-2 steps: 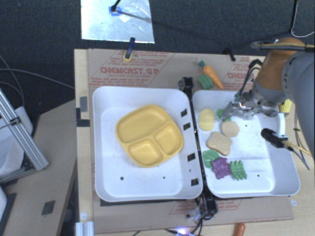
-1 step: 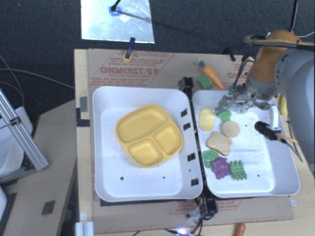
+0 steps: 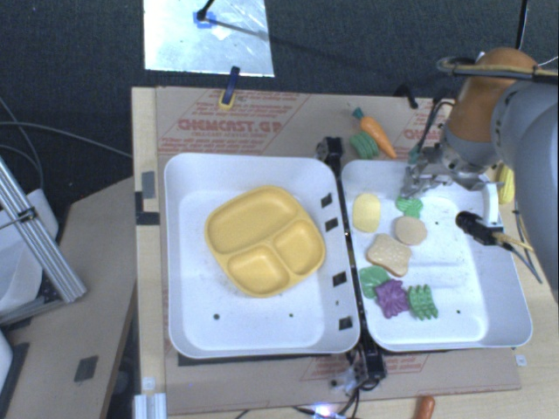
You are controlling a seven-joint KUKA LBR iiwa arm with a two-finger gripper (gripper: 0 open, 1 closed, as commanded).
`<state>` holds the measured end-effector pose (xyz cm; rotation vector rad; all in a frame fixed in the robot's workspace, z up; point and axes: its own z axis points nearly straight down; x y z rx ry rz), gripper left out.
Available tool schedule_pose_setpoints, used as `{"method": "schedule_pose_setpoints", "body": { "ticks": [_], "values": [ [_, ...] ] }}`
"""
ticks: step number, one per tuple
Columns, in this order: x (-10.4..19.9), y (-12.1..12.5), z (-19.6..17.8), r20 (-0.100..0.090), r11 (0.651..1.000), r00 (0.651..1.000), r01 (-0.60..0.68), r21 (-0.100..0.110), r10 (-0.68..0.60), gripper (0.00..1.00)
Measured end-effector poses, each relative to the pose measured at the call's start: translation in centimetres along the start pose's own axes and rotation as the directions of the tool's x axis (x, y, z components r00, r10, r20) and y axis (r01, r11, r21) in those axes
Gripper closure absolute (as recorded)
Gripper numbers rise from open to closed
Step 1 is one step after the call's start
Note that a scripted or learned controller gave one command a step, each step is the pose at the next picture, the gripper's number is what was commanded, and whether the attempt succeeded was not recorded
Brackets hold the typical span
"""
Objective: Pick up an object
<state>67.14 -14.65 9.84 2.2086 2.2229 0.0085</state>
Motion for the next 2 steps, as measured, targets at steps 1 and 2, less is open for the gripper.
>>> {"method": "schedule_pose_setpoints", "body": {
  "ticks": [1,2],
  "values": [
    [0.0,0.0,0.1,0.000,1.000,1.000,0.001,0.001,-0.001,0.00],
    [-1.1,-6.0,1.5,-0.002,1.000,1.000,-0.008,0.013,0.008,0.00]
  ]
}}
